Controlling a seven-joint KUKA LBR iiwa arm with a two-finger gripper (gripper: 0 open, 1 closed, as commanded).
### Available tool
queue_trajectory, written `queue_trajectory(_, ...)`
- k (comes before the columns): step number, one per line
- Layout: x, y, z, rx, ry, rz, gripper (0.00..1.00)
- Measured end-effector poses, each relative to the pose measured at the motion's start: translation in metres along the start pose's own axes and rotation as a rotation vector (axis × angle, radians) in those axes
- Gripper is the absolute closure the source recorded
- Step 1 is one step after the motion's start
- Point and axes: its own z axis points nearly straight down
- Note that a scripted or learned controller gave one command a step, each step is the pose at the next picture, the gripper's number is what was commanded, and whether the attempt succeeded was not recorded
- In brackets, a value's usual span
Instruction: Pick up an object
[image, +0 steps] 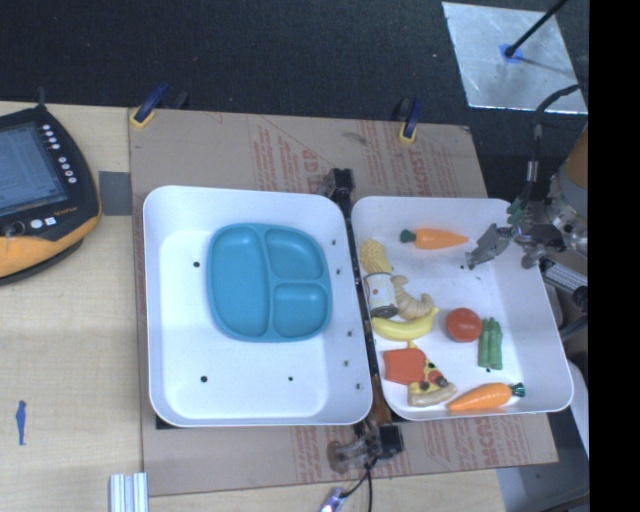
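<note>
The right bin (530, 300) holds toy food: a carrot (436, 238) at the back, corn (375, 257), a small can (380, 293), a banana (404, 325), a tomato (462, 324), green beans (490, 343), a red block (404, 365), a pizza slice (431, 387) and a second carrot (482, 397) at the front. My gripper (490, 245) hangs over the bin's back right part, to the right of the back carrot and apart from it. Nothing shows between its fingers.
The left bin (170, 300) holds a blue divided plate (269, 281). A teach pendant (40, 195) lies on the bench at far left. Clamps (407, 118) pin the cardboard underlay at the back.
</note>
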Motion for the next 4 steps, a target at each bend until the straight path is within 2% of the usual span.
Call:
queue_trajectory(1, 0.012, 0.062, 0.122, 0.003, 0.0, -0.001, 0.0)
queue_trajectory(2, 0.074, 0.082, 0.119, 0.002, -0.001, -0.002, 0.0)
queue_trajectory(3, 0.073, 0.08, 0.11, 0.012, 0.002, -0.003, 1.0)
queue_trajectory(4, 0.073, 0.08, 0.11, 0.012, 0.002, -0.003, 0.0)
